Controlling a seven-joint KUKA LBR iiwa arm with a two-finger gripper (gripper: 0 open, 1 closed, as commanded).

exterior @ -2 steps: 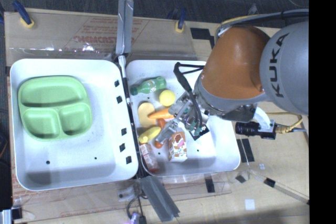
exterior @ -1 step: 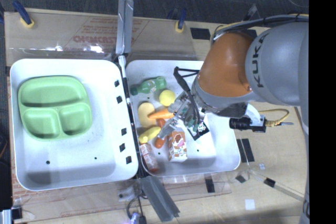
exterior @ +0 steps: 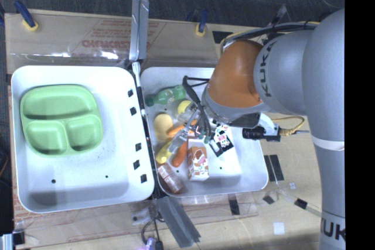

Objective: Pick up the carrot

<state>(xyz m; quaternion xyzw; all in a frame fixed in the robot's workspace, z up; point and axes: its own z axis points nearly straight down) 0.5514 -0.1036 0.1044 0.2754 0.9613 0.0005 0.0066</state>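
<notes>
The carrot [exterior: 179,153] lies tilted in the right bin [exterior: 252,175], among other items, just left of the milk carton [exterior: 198,163]. The claw [exterior: 196,126] sits directly above its upper end; its state cannot be determined.

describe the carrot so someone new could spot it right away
Look in the right-hand white bin, in the pile under the gripper. The carrot lies there left of the small milk carton; it is the only slim orange stick among rounder yellow pieces.
</notes>
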